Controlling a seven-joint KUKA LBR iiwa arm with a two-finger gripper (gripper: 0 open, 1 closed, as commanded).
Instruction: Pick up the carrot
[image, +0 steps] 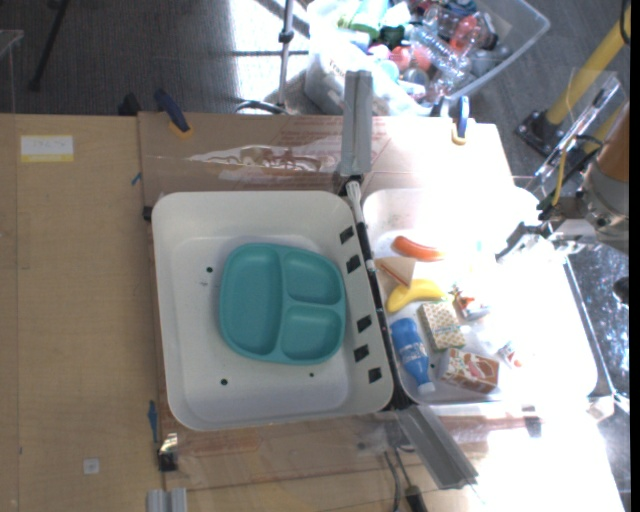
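Observation:
The carrot (416, 248) is a small orange stick lying flat near the back left of the right bin (470, 210), close to the divider. My gripper (520, 241) sits at the bin's right side, in strong glare. It is about a hand's width right of the carrot and apart from it. The grey arm (605, 190) comes in from the right edge behind it. Nothing shows in the gripper.
Just in front of the carrot lie a tan wedge (395, 270) and a yellow banana (415, 293). Nearer the front are a blue bottle (411, 352), a cracker box (440, 325) and a red carton (470, 370). A teal divided plate (282, 302) sits in the left bin (190, 250).

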